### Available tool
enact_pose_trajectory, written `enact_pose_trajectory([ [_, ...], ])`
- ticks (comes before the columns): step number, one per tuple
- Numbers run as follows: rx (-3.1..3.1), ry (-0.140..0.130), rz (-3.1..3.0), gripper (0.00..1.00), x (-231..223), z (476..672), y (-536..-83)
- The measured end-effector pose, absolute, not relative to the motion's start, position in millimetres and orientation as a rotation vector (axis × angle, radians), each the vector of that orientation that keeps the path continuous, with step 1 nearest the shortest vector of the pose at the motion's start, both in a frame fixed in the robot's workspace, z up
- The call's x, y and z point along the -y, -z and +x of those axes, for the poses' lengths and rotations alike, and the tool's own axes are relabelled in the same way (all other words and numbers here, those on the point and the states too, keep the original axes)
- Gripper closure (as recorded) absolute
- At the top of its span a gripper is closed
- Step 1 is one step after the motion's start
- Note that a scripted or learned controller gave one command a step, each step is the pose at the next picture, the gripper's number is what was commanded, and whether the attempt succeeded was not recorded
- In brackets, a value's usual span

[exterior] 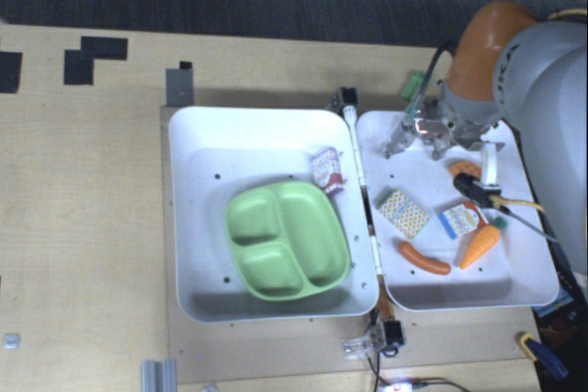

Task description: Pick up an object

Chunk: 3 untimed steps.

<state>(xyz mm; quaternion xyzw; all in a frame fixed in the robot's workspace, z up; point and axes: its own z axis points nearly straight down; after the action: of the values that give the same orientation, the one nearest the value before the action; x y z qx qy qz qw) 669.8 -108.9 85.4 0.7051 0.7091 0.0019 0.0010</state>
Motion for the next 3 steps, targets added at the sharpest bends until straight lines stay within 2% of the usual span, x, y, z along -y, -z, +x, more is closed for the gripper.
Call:
enact_pose_trajectory([
  [1, -2.226, -0.010, 2.209, 1.00, 109, 671.3, -97],
  [2, -2.221, -0.003, 2.215, 1.00, 178, 669.5, -92],
  [3, -2.223, -0.004, 2.214, 0.00, 177, 669.8, -93],
])
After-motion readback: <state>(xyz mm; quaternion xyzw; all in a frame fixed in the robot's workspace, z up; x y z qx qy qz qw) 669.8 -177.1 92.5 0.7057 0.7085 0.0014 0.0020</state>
